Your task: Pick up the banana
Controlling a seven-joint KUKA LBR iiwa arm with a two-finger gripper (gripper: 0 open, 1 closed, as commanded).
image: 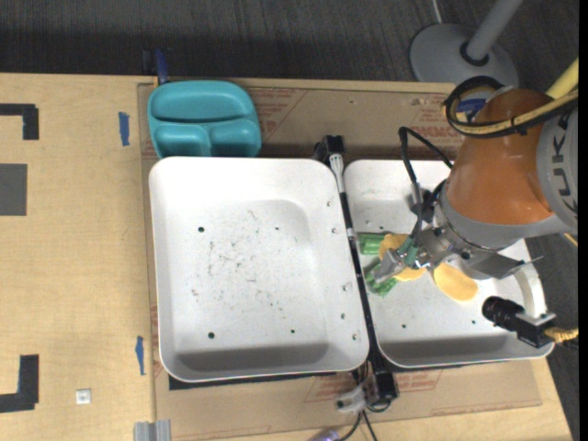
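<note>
Teal tray (204, 118) sits on the bench (73, 246) behind the left bin (248, 265), while in the right bin (441, 338) the gripper (404, 263), its state unclear, hangs over green items (377, 278) beside the banana (455, 281).

Bench top (73, 274) is plain tan board, kinda like cardboard, with a few black squared marks near the left edge and little strips of blue tape (124, 129) stuck on it. Behind it the floor (230, 16) is dark grey carpet. Top right there's a round grey stand base (450, 53) with a pole angling up. Lighting is even, no harsh shadows.
</note>
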